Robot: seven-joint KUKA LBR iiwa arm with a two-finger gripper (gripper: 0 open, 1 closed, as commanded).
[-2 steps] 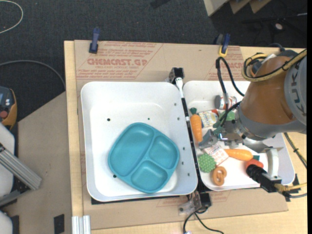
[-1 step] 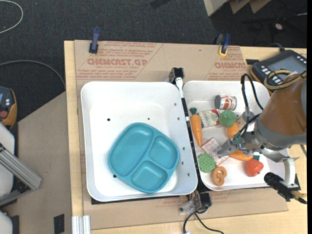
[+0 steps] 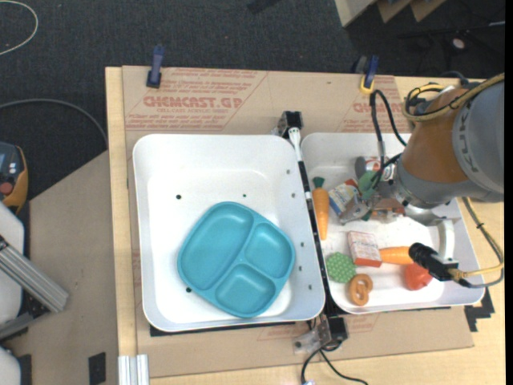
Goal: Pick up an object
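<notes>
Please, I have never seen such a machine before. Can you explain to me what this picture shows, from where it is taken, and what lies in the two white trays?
The picture is taken by one fixed camera above a bench, looking down at a slant. The big grey shape with an orange band is a robot arm reaching in from the picture's right. Its hand is low over the right bin; whether it grips anything cannot be seen. That bin holds small toy foods: a carrot, a green round piece, a pretzel, a small box and a red piece. The left bin holds a blue divided plate.
</notes>
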